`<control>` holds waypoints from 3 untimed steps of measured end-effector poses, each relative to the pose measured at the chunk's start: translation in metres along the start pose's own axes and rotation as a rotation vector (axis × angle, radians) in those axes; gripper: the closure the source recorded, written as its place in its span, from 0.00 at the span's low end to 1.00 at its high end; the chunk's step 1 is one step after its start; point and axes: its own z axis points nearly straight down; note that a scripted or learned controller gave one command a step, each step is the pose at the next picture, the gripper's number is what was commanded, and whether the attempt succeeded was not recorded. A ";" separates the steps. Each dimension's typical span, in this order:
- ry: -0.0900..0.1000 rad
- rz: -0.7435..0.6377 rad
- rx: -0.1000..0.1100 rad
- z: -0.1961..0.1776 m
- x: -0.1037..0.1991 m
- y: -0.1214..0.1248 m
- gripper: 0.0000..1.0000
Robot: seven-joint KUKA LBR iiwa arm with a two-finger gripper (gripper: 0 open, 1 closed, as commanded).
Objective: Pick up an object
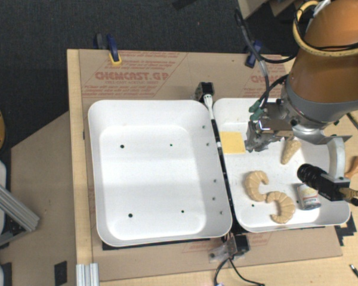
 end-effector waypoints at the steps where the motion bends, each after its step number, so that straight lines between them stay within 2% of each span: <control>1: 0.001 -0.002 -0.016 -0.071 0.063 -0.010 1.00; 2: 0.001 0.000 -0.013 -0.109 0.121 -0.010 1.00; 3: -0.004 0.008 0.000 -0.062 0.106 -0.011 1.00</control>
